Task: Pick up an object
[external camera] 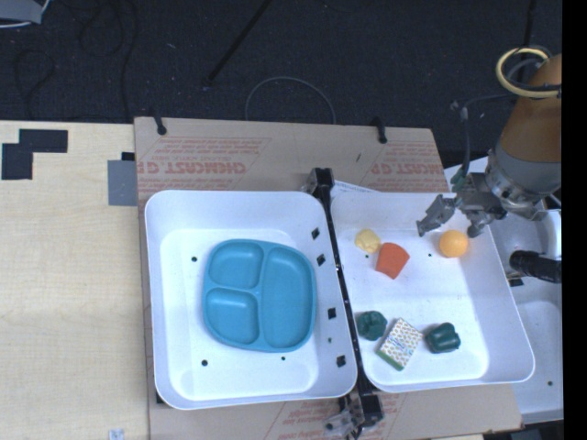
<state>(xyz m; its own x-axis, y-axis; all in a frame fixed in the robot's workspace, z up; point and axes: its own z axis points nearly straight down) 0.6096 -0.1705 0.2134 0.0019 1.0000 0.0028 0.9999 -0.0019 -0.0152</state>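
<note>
My gripper (pixel 455 225) hovers over the back right part of the right bin (pixel 477 365), fingers spread open. An orange ball (pixel 452 244) lies on the bin floor just in front of the fingertips, and nothing is held between them. A red-orange block (pixel 393 259) and a small yellow piece (pixel 367 240) sit to the left of the ball. Along the bin's front are a dark green round piece (pixel 371 324), a white patterned box (pixel 400 343) and a green object (pixel 443 338).
The left bin (pixel 174 246) holds a blue divided plate (pixel 259 293). A black divider (pixel 335 282) runs between the two bins. Both bins rest on a cardboard sheet (pixel 275 159). The arm's orange band (pixel 534 126) rises at the right.
</note>
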